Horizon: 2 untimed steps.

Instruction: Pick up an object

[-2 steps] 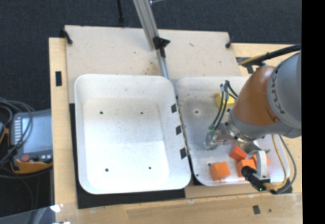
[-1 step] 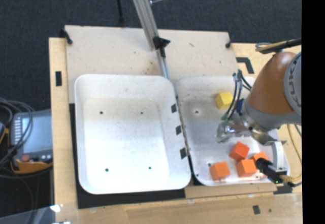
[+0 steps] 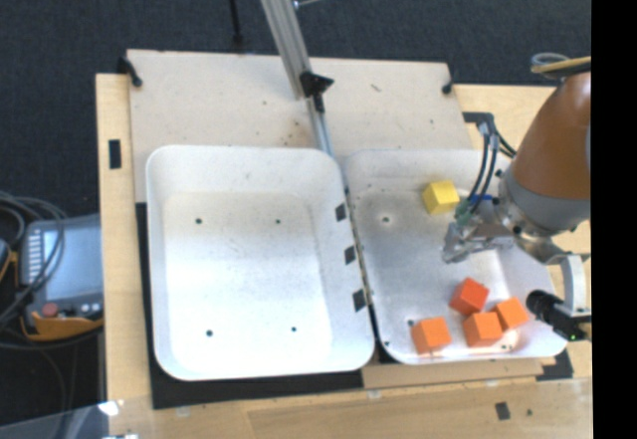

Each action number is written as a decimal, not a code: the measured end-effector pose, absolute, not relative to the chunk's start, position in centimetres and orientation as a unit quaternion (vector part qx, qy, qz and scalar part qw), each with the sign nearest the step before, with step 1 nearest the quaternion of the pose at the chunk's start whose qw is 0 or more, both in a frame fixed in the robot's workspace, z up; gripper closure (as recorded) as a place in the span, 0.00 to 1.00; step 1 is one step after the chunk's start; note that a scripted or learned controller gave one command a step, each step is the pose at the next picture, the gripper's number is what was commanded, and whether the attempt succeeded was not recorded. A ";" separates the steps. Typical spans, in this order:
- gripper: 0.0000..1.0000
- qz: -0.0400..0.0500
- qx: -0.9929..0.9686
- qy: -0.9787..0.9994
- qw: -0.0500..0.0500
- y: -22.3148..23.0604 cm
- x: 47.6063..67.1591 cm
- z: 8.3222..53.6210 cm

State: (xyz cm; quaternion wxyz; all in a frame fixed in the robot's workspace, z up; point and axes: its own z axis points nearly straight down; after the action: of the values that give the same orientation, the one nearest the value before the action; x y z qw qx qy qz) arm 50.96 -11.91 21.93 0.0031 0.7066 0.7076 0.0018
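A pale wooden bench (image 3: 114, 228) stands on dark carpet (image 3: 60, 19), with a speckled board laid across its far half and two shallow white bins side by side on top. The left bin (image 3: 159, 178) has only a few dark specks on its floor, while the right bin (image 3: 383, 328) holds all the blocks. A slanted metal rail (image 3: 279, 14) runs down from the top to the seam between the bins, and a small screen with cables (image 3: 50, 263) sits off the bench's left edge. The arm (image 3: 557, 158), orange above a grey wrist, reaches in from the right and leans over the right bin, with blue cables trailing along it. Its gripper (image 3: 466, 240) hangs low over the bin floor, just below a yellow block (image 3: 440, 196) and above the orange ones; whether anything sits between its tips cannot be told from here. Four orange blocks (image 3: 470, 296) cluster near the bin's front right corner, one (image 3: 431, 334) a little apart to the left.
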 end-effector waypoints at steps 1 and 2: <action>1.00 -0.001 0.707 0.707 0.002 -12.1 51.0 21.5; 1.00 0.000 0.705 0.709 0.001 -7.1 52.8 20.8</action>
State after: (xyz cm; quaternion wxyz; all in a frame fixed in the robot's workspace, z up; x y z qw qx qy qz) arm 52.77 -7.05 20.84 0.0006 0.7047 0.7095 0.0004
